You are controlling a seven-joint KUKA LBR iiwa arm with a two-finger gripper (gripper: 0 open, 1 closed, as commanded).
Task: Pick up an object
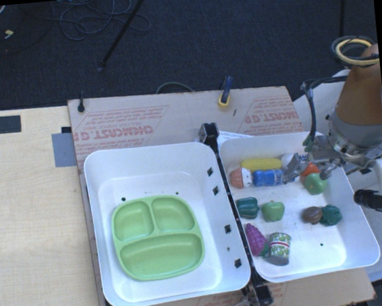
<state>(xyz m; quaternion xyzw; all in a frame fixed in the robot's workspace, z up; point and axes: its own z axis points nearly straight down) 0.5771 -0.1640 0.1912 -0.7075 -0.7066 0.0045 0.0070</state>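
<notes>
At the right of the frame, the hand is hovering low over the upper part of the right bin; whether it is gripping anything cannot be told. A green-and-orange toy is lying just below it, with a blue bottle to its left.

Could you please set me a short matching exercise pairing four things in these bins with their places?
Things:
1. green three-compartment plastic plate
2. yellow oblong toy
3. purple bumpy grape toy
4. dark teal round toy

Places:
A. right bin, along the far side
B. left bin
C. right bin, near its right wall
D. right bin, beside the divider, near the front

Pairs: 1-B, 2-A, 3-D, 4-C
</notes>
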